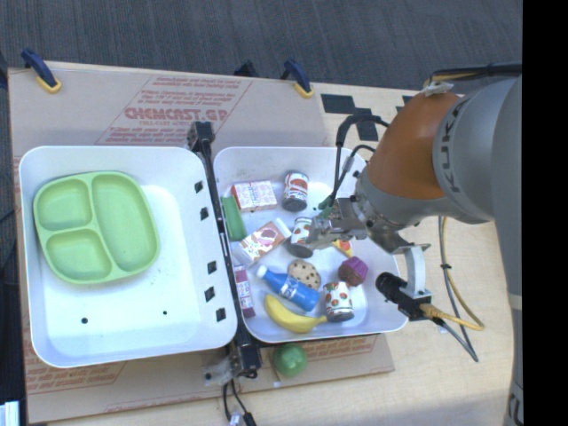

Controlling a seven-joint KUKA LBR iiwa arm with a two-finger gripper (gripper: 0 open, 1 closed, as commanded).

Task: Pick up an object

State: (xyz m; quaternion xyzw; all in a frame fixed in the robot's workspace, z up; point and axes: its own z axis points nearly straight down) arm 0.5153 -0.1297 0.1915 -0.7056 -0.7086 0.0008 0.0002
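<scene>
1. Cardboard sheeting printed in red covers the bench [177, 105], held by blue clamps at its far edge; dark carpet lies beyond at twelve o'clock.

2. Two white bins sit side by side. The left bin [115, 327] carries a green divided tray [96, 227] toward its nine o'clock side. The right bin [266, 162] holds the clutter.

3. The gripper [312, 231] hangs low over the middle of the right bin, the arm coming in from three o'clock. Whether the fingers are open or shut I cannot tell; the wrist and cabling cover them.

4. The likeliest object is the small can [302, 231] just beside the fingertips. I judge it stiff, light and smooth-sided, so it may slip; a hold across its round body seems best.

5. Around it, clockwise: another can [296, 189] at twelve, a purple piece [354, 271] at four, a cookie [303, 272] at six, a small carton [264, 238] at nine, and a pink box [254, 194] at eleven.

6. Nearer six o'clock lie a blue bottle [291, 289], a banana [291, 318] and a spotted cup [339, 300], close together.

7. A green ball [288, 358] rests outside the bin at six o'clock.

8. Hard to make out: the labels, and anything beneath the wrist.
</scene>
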